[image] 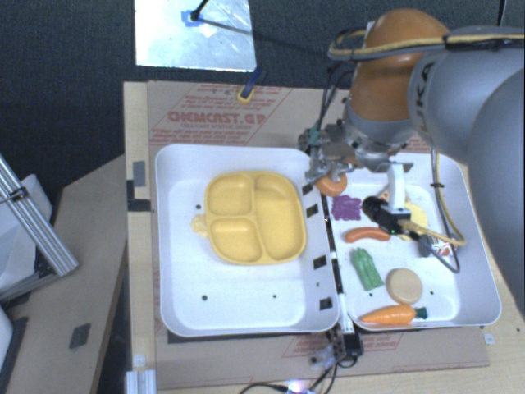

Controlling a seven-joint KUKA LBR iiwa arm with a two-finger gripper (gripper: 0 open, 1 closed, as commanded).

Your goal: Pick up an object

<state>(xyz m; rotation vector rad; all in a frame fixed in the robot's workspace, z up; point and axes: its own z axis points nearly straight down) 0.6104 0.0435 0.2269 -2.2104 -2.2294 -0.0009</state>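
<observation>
From the overhead camera, the worktop carries two white bins. The left bin holds a yellow divided tray. In the right bin lie an orange round piece, a purple piece, a red sausage, a green piece, a tan disc and a carrot. The hand sits at that bin's far left corner, just above the orange round piece; I cannot tell how wide it stands.
</observation>
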